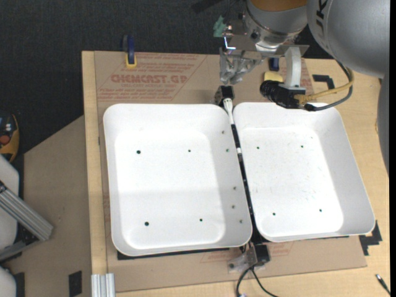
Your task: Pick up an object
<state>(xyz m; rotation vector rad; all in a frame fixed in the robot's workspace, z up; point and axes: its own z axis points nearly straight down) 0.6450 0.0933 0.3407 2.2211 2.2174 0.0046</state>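
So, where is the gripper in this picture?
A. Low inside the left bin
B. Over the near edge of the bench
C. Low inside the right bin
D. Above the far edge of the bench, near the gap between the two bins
D. The gripper hangs at the top of the view, beyond the far rims of the left bin and the right bin, close to the seam where they meet.

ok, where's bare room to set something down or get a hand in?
Both bin floors are bare: left bin wall to wall, right bin likewise. The brown board strip between the blue clamp and the gripper is open too. Crowded at the top centre, where gripper, cables and bin seam meet.
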